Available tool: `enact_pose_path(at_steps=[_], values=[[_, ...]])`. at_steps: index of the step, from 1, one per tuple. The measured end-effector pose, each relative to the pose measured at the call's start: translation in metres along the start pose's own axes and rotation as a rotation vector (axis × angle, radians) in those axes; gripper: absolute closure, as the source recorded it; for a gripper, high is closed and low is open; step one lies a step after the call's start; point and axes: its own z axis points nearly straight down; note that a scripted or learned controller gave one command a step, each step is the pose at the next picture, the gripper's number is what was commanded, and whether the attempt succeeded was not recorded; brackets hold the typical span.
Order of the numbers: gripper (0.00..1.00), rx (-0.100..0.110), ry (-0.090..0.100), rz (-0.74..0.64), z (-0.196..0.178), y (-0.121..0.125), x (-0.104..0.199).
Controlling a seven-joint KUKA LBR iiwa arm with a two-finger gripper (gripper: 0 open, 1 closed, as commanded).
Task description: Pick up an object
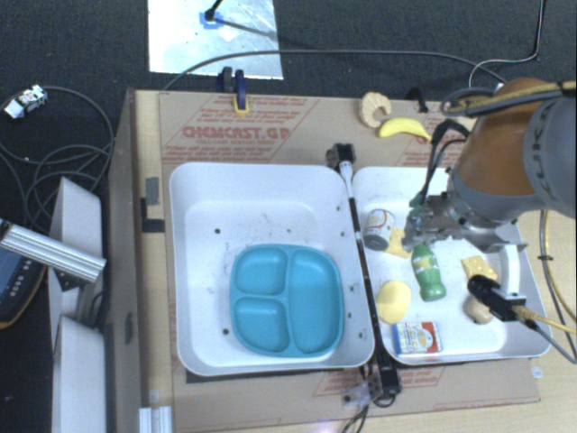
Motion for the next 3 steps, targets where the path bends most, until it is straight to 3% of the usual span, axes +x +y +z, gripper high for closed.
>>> enact_pose_path(at_steps=[1,2,3], values=[[1.00,0.000,0.000,-0.001,-0.032,-0.001,0.025],[1.00,0.001,-0.002,0.002,-0.019,0.013,-0.011],[1.00,0.001,0.000,-0.001,-0.044,0.009,0.056]])
